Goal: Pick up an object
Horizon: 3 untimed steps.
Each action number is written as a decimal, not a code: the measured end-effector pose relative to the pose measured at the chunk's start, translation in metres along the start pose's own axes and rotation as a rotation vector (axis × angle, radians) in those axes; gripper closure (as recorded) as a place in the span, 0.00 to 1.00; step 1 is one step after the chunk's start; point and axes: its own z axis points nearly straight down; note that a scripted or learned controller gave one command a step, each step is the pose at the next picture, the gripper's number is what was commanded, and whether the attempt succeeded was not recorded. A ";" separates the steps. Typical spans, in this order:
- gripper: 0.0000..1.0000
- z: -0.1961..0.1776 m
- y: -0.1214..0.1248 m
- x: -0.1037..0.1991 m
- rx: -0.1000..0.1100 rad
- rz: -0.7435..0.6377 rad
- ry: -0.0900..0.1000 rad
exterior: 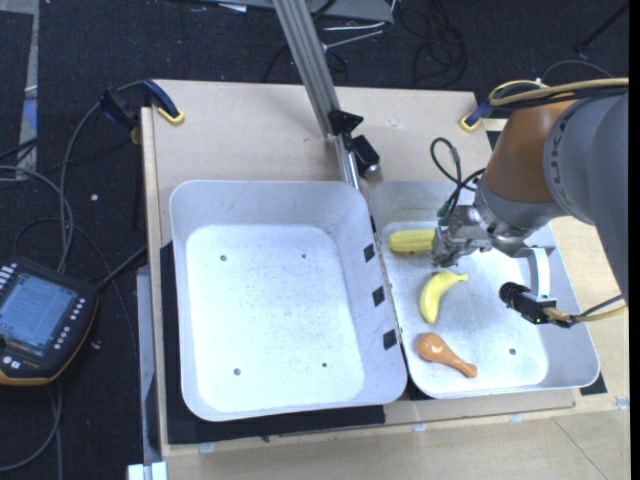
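Note:
In the right bin (560, 373) lie three objects: a yellow corn cob (409, 240) at the back left, a yellow banana (438, 292) in the middle, and an orange-brown drumstick-shaped toy (445, 354) toward the front. My gripper (446, 252) hangs low over the bin, just right of the corn cob and above the banana's upper tip. The wrist body hides its fingertips, and nothing can be seen held.
The left bin (200, 208) sits beside the right one, joined along a middle ridge with black clips. A slanted metal post (318, 68) rises behind the bins. Cables loop around the wrist, and a black connector (520, 299) lies over the right bin.

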 end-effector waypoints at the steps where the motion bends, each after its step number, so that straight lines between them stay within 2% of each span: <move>1: 1.00 -0.043 -0.003 0.002 -0.003 0.000 0.000; 2: 1.00 -0.085 -0.002 0.005 -0.003 0.000 0.000; 3: 1.00 -0.093 -0.002 0.005 0.000 0.000 0.000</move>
